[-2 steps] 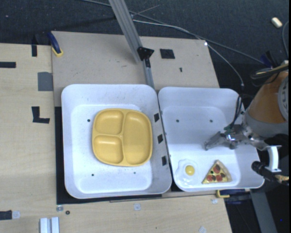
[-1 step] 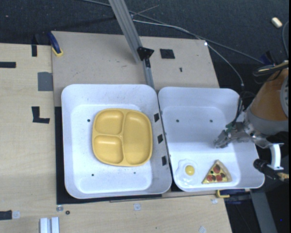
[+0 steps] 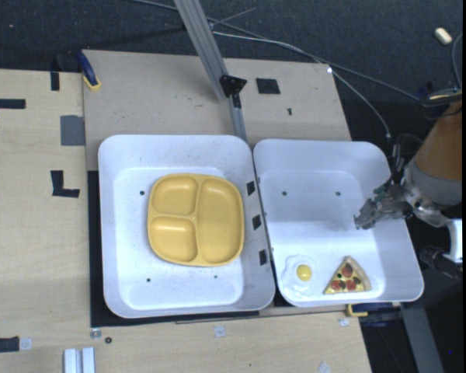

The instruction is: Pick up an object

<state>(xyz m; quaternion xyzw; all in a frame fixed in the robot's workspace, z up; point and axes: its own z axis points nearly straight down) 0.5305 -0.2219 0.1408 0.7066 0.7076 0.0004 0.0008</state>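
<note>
pizza slice point(image 3: 347, 277): I see it flat in the right bin's near right corner.
fried egg point(image 3: 300, 273): just left of the pizza, near edge.
gripper point(image 3: 367, 216): over the right bin's right side, farther back than the pizza, nothing between its fingers; open or closed, can't tell.
yellow tray point(image 3: 196, 218): three compartments, middle of the left bin point(image 3: 116, 208).
right bin point(image 3: 311, 162): touching the left bin.
</note>
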